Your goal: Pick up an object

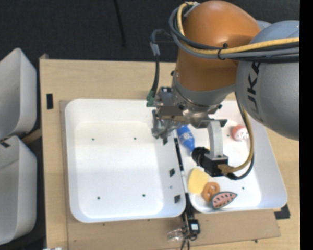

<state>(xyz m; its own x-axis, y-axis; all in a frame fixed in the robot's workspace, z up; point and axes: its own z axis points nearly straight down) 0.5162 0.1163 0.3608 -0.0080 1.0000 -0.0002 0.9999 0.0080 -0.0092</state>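
Blue bottle (186, 138) lies at the gripper's (167, 132) four o'clock; I cannot tell the pincer's state, so I risk closing beside it.

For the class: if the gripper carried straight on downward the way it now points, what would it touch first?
Probably the blue object, which lies in the right bin just below the gripper. Depth is hard to judge from this slanted view, so it might instead land on the divider between the two bins.
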